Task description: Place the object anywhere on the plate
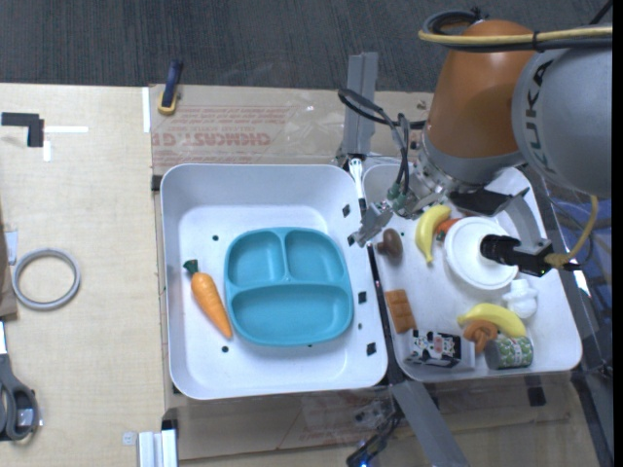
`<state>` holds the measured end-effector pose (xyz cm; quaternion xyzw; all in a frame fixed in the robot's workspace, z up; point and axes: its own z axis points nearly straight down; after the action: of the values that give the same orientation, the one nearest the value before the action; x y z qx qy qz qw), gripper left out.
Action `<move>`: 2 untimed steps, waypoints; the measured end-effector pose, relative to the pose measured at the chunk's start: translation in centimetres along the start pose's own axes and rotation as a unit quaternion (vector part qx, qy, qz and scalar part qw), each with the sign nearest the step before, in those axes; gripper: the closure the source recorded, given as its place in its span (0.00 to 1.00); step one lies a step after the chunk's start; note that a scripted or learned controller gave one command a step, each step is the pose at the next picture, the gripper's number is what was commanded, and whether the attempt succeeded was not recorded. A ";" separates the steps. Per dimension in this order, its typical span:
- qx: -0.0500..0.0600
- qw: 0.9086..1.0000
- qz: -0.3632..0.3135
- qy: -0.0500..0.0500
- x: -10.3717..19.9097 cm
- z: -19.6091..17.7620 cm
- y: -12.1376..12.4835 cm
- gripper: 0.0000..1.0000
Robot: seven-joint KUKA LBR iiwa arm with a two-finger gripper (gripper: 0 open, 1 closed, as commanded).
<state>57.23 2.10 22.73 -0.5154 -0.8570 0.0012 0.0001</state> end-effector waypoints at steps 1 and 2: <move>0.000 1.000 0.002 0.000 -0.2 -0.8 0.0 1.00; -0.001 0.980 -0.198 0.000 9.4 -6.1 -2.2 1.00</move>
<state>50.92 9.39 28.85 -0.3356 -0.9420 0.0004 -0.0002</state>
